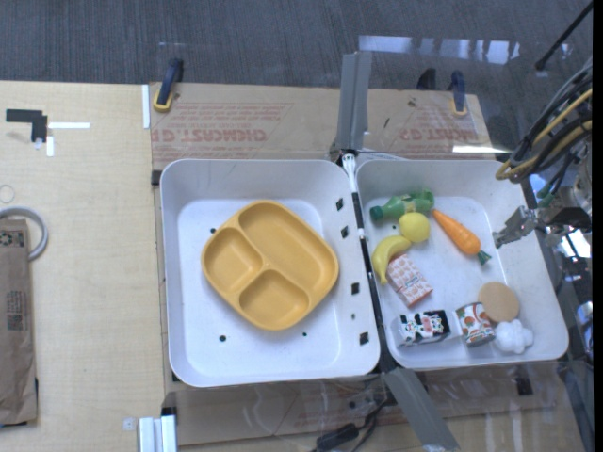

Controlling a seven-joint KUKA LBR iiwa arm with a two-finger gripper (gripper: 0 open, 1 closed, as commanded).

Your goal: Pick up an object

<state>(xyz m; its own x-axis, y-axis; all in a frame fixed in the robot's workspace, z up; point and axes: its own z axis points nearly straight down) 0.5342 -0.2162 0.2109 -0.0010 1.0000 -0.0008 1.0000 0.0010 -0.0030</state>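
Note:
The right bin point(528, 281) holds several toy items: a green vegetable point(402, 204), a yellow lemon point(414, 227), a banana point(387, 253), an orange carrot point(458, 234), a pink carton point(410, 281), a cow-patterned box point(421, 327), a small can point(475, 324), a tan round disc point(498, 301) and a white fluffy ball point(513, 337). My gripper point(514, 227) hangs at the bin's right rim, just right of the carrot's green tip and above the disc. Nothing is seen in its grasp.
The left bin point(188, 347) holds a yellow divided plate point(270, 264). A brown paper bag point(14, 318) and a grey ring point(33, 229) lie on the wooden bench at far left. Cables and arm parts crowd the right edge.

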